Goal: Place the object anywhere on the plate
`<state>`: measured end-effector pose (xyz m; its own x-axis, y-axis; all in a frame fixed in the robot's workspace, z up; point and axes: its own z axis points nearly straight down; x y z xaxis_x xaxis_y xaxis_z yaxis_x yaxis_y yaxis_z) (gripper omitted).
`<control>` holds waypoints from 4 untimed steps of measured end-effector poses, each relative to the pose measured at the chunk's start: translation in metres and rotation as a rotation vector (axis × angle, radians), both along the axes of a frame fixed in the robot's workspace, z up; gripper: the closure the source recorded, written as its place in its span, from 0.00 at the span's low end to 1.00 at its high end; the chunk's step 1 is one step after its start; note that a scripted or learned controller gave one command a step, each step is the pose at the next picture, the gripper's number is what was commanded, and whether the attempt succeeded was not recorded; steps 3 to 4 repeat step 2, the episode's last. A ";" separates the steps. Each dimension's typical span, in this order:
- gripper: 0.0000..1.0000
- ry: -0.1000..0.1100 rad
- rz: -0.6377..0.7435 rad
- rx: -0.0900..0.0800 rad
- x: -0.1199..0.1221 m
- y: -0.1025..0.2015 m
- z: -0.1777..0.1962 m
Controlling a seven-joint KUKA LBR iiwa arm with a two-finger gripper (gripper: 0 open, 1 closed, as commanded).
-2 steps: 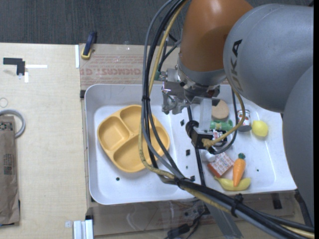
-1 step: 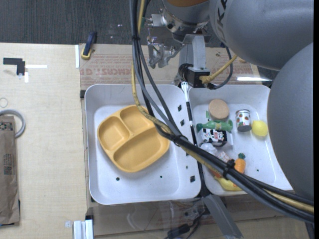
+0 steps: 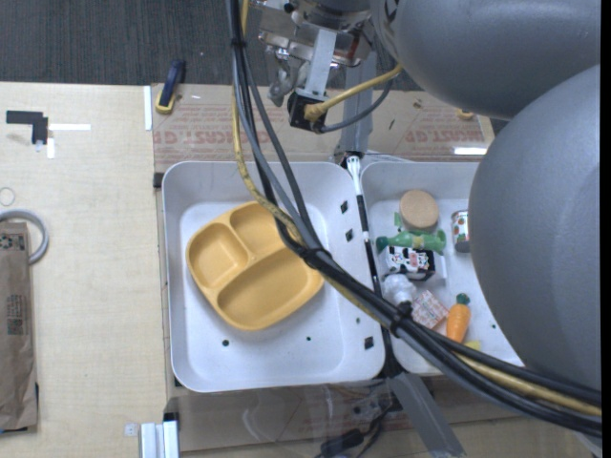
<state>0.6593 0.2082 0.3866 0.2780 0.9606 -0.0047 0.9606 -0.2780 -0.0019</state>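
A yellow plate with three compartments lies in the left white bin, toward its left side. The right bin holds several small things: a round tan disc, a green piece, a black and white packet, a clear wrapper and an orange carrot. My gripper hangs high over the bench, beyond the far edge of the left bin. I see nothing held at it. The grey arm hides much of the right bin.
Black cables cross the left bin and the plate's right edge. A blue and yellow tool lies beyond the bins. A black bracket and a brown bag sit on the wooden bench at left.
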 end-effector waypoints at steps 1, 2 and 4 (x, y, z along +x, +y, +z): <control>1.00 -0.001 -0.351 -0.001 0.000 0.020 -0.004; 1.00 0.000 -0.465 -0.001 -0.001 0.001 -0.158; 1.00 0.000 -0.465 -0.001 -0.001 0.001 -0.158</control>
